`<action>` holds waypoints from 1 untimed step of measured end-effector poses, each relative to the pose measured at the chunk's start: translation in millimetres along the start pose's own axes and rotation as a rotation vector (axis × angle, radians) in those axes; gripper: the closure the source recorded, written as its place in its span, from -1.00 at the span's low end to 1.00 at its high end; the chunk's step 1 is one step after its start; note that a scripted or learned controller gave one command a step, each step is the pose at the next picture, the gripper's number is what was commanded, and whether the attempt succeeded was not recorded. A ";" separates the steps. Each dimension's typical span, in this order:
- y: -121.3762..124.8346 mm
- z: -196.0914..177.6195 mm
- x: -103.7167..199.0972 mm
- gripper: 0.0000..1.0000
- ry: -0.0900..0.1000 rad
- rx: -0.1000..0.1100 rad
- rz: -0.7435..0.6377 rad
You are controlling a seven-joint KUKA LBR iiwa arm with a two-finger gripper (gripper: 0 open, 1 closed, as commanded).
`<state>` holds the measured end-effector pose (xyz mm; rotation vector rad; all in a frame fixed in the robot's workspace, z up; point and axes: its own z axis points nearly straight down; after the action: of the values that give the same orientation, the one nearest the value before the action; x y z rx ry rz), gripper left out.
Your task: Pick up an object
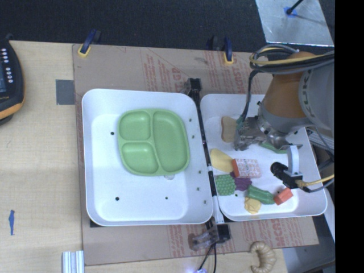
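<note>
The right bin (227, 209) holds several small toys: a tan piece (228, 128), a yellow piece (221, 160), a pink-and-white box (247, 168), a green textured block (224, 184), a purple piece (242, 182), a dark green piece (260, 195), a small yellow piece (252, 206) and an orange-red piece (283, 196). My gripper (245, 137) hangs low over the bin's upper middle, just right of the tan piece and above the box. Nothing shows between its fingers.
The left bin (102, 203) bears a green three-compartment plate (153, 141). A tan curled object (263, 256) lies on the bench below the right bin. A handheld controller (8, 78) sits at the far left. Clamps (87, 42) hold the cardboard's far edge.
</note>
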<state>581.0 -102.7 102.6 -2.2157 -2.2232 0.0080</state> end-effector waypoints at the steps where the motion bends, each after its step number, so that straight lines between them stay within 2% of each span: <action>1: -0.1 0.5 0.2 -1.00 0.000 0.000 0.000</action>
<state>580.9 -102.5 102.1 -2.2151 -2.2234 0.0085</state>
